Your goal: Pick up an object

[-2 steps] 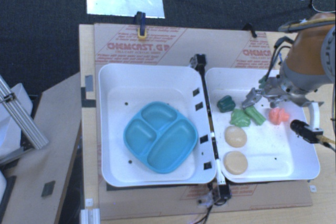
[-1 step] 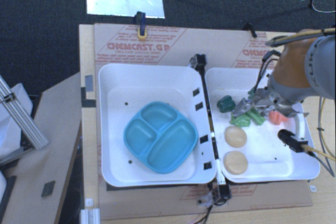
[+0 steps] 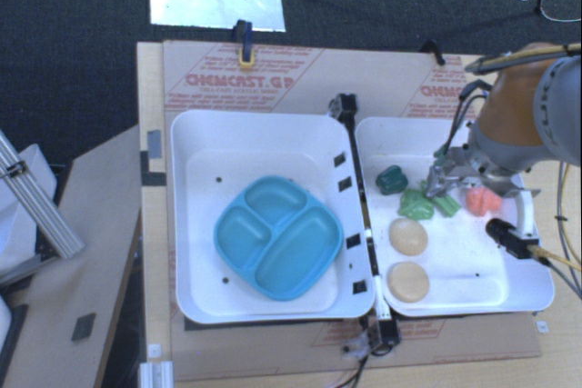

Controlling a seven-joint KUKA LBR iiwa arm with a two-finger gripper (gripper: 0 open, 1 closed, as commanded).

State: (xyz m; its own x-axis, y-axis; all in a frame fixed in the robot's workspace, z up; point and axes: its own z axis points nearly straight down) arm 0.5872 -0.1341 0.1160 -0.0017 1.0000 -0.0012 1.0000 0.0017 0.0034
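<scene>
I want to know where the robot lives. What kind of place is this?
Probably a robot lab or test workshop. A grey and orange arm reaches over two white bins on a board bench, with toy-like things such as a blue divided plate, and carpet around it.

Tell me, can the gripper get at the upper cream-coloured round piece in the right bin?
Probably yes. The cream round piece lies uncovered, just below the gripper, apart from the green piece.
</scene>
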